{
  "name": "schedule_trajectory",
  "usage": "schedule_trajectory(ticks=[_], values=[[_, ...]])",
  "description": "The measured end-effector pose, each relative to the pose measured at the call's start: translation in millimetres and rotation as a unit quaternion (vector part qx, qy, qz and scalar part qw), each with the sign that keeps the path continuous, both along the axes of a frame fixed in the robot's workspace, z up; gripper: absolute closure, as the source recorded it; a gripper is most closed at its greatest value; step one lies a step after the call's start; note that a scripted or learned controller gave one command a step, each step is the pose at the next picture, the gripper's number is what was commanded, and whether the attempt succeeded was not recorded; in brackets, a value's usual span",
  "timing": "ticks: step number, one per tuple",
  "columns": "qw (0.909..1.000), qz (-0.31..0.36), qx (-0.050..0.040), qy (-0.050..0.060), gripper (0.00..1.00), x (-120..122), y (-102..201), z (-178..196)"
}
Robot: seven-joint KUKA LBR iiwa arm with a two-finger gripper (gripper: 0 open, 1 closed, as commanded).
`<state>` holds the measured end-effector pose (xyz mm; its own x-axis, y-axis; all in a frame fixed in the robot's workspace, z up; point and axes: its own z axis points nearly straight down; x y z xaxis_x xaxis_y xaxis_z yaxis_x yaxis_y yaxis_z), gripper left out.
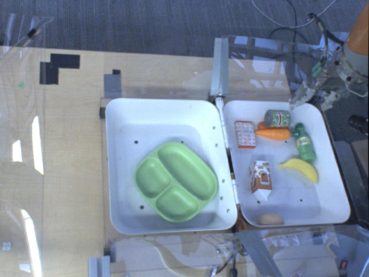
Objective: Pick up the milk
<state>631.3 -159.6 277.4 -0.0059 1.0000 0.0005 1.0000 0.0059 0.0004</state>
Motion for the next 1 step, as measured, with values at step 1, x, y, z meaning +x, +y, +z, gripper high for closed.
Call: schedule_trajectory(ticks=[1], values=[[0.9979, 0.065, -0.0018, -0.003, 0.00, 4.7, 6.2, 64.8]])
